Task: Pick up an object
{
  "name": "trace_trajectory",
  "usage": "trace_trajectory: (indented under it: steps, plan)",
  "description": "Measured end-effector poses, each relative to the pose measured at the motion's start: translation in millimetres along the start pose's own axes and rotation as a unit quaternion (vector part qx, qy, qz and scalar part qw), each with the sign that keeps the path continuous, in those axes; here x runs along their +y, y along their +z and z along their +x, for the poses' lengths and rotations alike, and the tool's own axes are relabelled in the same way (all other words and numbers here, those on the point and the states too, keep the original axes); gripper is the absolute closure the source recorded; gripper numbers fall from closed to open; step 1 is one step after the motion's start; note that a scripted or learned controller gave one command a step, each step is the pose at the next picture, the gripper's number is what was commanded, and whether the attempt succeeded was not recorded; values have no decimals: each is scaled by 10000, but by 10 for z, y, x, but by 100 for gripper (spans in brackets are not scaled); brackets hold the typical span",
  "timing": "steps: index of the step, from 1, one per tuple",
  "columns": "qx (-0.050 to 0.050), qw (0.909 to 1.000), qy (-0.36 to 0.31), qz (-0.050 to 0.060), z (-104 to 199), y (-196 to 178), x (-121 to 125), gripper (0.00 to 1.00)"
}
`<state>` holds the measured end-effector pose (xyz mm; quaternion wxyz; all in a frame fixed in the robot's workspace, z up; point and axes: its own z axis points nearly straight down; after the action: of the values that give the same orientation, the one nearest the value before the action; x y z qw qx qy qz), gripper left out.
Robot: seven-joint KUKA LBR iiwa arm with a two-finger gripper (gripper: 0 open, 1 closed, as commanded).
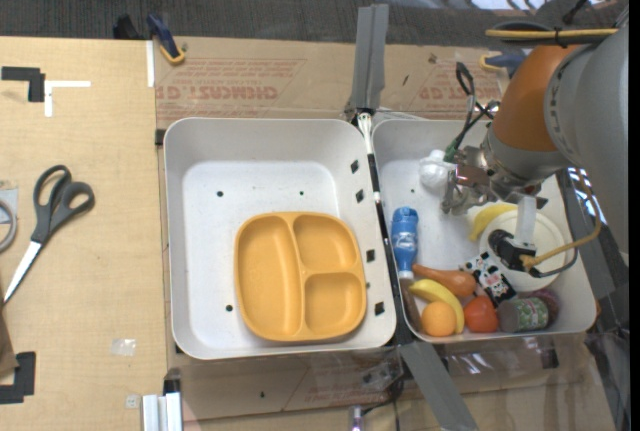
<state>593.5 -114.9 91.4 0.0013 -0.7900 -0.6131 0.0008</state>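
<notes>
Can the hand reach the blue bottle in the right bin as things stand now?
Probably yes. The blue bottle lies by the right bin's left wall with nothing on top of it, and the hand is just beside it; only the wall may crowd one side.

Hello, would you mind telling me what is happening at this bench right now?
A grey robot arm reaches from the right into the right bin, its gripper low near the bin's top, beside a small white object. Nothing is visibly held. That bin also holds a blue bottle, a banana, an orange and other small items. The left bin holds a yellow divided plate. Scissors lie on the bench.
</notes>
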Motion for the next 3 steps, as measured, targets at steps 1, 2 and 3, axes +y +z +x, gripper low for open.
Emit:
trace_trajectory:
  steps: [1, 2, 3]
  plan:
    - [-2, 9969, -784, -4, -305, -1, -410, 100]
    - [0, 9969, -789, -9, -300, -3, -408, 0]
    - [-14, 9895, -1446, -25, -99, -23, 706, 0]
